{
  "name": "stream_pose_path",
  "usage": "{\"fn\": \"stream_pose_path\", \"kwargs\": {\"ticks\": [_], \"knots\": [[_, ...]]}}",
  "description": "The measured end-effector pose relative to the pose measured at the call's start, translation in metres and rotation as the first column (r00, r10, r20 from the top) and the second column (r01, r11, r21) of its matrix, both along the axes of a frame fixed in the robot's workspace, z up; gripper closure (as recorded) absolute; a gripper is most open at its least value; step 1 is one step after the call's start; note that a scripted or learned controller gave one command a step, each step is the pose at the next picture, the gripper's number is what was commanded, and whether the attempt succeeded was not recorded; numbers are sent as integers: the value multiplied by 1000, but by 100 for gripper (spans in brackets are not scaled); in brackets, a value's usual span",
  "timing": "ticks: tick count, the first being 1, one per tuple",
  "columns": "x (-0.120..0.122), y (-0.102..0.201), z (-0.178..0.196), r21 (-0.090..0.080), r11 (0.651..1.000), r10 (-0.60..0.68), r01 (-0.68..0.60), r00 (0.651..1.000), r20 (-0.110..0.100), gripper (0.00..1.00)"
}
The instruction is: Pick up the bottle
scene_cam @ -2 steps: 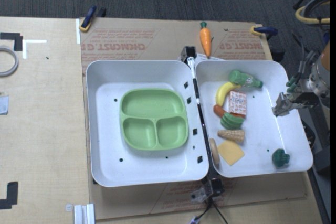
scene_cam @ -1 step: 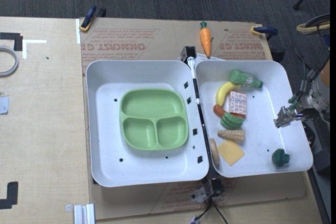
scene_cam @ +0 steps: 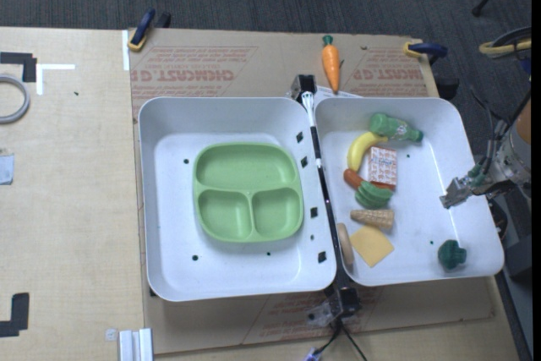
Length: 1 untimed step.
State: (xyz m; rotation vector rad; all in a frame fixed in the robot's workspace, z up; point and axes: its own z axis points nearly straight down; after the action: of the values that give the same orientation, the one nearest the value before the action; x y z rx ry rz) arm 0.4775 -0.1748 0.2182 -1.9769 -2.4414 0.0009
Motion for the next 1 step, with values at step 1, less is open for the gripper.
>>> {"fn": "stream_pose_path", "kwargs": {"ticks": [1], "knots": [[0,25,12,0,922,388,-388,922,0,100]]}}
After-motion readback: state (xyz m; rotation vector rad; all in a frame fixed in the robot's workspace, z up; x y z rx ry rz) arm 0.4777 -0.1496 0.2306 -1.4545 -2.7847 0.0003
